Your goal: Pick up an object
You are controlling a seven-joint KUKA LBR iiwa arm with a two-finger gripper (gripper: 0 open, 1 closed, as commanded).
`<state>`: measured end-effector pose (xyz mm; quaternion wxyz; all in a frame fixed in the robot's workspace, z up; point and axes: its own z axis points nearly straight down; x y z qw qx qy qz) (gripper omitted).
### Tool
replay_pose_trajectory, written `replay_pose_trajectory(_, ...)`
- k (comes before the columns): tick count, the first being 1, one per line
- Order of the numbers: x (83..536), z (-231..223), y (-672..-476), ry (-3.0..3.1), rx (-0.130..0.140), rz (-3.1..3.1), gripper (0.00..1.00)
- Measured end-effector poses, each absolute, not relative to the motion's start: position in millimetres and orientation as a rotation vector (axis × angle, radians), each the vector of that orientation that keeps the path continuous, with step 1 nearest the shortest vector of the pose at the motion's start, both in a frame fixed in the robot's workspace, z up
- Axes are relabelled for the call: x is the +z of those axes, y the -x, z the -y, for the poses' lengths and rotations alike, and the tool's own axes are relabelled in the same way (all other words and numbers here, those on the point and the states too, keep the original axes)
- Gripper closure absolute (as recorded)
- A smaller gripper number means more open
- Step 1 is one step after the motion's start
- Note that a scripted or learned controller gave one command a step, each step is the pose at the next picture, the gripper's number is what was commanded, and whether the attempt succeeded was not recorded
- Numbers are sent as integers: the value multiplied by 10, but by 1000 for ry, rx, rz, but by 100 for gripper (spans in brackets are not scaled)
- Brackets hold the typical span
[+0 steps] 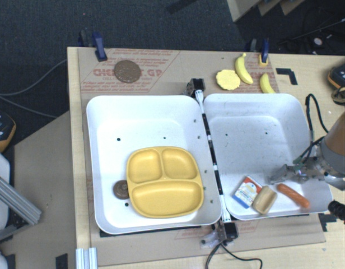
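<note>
From above, my gripper (281,174) hangs low over the right bin (256,122); whether it is wide or narrow I cannot tell. Just beside it lie a sausage (293,195), a bread roll (264,199) and a small carton (246,191). The left bin (105,128) holds a yellow tray (163,180). Dark carpet (38,27) surrounds the bench (77,83).

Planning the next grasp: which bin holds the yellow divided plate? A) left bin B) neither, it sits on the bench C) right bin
A: the yellow divided plate lies inside the left bin, next to a small brown disc.
</note>
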<state>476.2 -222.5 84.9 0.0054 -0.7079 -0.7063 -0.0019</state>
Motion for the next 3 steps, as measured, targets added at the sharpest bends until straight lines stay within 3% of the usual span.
replay_pose_trajectory(1, 946, 2216, -4798, 2220, -3, 2222, 100)
replay_pose_trajectory(2, 1954, 1820, -4814, 2222, -8, 2233, 100)
replay_pose_trajectory(3, 845, 1152, -4817, 2224, -7, 2229, 100)
